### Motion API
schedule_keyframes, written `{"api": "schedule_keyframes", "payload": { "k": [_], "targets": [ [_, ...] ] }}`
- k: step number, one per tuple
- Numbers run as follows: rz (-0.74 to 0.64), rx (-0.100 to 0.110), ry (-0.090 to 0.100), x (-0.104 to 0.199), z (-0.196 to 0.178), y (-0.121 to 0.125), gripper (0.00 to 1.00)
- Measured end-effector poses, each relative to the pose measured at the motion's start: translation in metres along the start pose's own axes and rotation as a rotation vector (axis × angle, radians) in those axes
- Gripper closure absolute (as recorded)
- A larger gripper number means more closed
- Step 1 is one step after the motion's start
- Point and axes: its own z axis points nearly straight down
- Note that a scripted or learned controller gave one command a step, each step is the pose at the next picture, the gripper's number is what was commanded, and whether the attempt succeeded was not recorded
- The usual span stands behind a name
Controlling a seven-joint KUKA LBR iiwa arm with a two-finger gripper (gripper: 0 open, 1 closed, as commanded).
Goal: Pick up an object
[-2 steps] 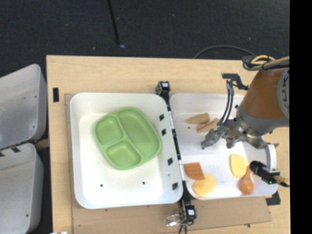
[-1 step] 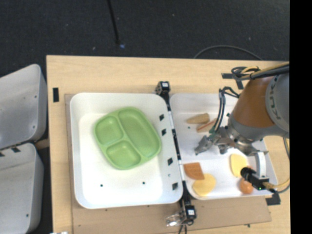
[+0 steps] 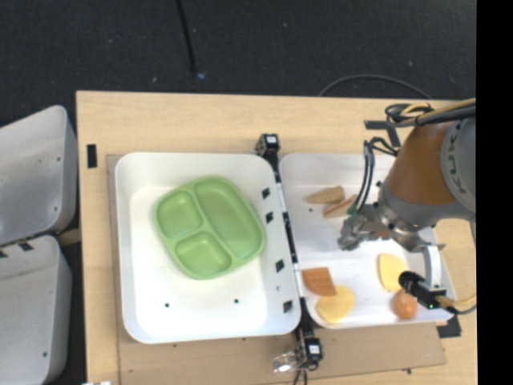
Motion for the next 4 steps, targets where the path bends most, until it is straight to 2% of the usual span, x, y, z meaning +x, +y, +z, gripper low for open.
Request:
{"api": "schedule_keyframes", "payload": {
  "k": [1, 2, 3, 4],
  "targets": [
    [-0.005, -0.002, -0.001, -0.004, -0.044, 0.004, 1.00],
    [-0.010, -0.006, -0.002, -0.004, -0.107, 0.010, 1.00],
    [-0.011, -0.001, 0.000, -0.005, -0.134, 0.011, 1.00],
    [-0.013, 0.002, 0.001, 0.043, -0.137, 0.006, 1.00]
  ]
}}
